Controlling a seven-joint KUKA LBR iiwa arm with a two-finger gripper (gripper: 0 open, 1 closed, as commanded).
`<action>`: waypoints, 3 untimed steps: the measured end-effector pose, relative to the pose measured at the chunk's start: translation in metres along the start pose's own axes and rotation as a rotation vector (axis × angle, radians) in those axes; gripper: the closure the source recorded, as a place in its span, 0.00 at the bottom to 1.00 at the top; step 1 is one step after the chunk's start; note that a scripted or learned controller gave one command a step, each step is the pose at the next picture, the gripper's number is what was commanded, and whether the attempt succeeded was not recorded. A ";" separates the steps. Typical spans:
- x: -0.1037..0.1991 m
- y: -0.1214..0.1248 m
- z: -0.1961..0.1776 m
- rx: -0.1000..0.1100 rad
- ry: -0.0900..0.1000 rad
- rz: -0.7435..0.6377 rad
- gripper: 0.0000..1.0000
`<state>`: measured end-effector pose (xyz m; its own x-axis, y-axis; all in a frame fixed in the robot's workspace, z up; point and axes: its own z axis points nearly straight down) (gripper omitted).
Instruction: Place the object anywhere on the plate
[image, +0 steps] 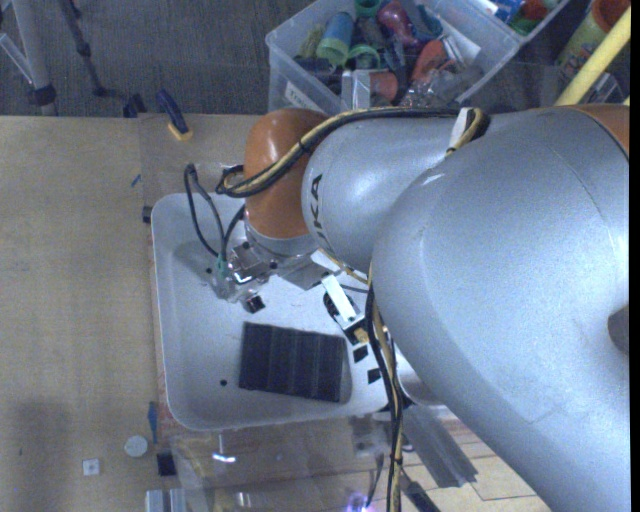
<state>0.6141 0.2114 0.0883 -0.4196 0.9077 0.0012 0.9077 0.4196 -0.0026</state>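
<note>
A dark, ribbed rectangular slab (292, 363) lies flat near the front of the white bin (180, 330). My gripper (240, 282) hangs over the middle of the bin, just behind the slab's far left corner and a little above the floor. The orange band and the grey wrist sit right above it, with black cables looping to its left. The big grey arm covers the bin's right part and whatever lies under it. I cannot make out any object at the gripper's tip.
A small dark speck (224, 381) lies on the bin floor left of the slab. A clear tub of colourful toys (400, 45) stands behind the bench. A blue clamp (175, 118) sits at the back left, and small parts (135, 445) lie at the front left.
</note>
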 end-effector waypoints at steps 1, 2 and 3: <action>-0.004 0.005 -0.078 -0.006 -0.003 -0.328 1.00; -0.029 0.028 -0.049 -0.007 -0.004 -0.812 1.00; -0.008 0.045 0.002 -0.007 -0.004 -1.198 1.00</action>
<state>0.6583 0.2232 0.0865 -0.9982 -0.0603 -0.0045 -0.0603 0.9982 0.0035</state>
